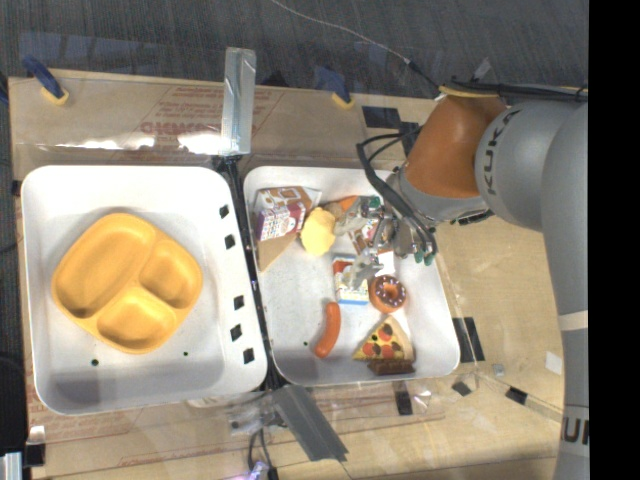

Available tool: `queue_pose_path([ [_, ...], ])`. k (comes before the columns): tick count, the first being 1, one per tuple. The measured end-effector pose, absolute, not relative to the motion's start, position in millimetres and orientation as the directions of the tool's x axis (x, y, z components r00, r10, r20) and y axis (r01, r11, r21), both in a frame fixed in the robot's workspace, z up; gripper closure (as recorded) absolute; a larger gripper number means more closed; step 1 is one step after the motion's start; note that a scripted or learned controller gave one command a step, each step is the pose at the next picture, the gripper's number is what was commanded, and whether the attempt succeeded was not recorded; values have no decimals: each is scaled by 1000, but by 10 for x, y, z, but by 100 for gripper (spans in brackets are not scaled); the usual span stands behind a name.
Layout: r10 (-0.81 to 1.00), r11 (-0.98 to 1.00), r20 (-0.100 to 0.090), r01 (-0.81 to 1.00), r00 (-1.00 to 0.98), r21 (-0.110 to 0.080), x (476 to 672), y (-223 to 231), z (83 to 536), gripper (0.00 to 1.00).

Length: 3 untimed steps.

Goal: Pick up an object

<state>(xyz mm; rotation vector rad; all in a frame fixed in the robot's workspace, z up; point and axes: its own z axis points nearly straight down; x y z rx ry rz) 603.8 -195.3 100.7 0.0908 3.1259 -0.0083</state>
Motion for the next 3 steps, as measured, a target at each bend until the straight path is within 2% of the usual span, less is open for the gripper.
queue_pose_path([
  [1, -19, 1000, -5, -19, -1000, 0, 5840, -1370, 947, 0],
  [2, 14, 1000, 3, 14, -1000, 1, 5323, -1147, 912, 0],
  [3, 95, 995, 66, 95, -993, -3, 6298, -1100, 873, 0],
])
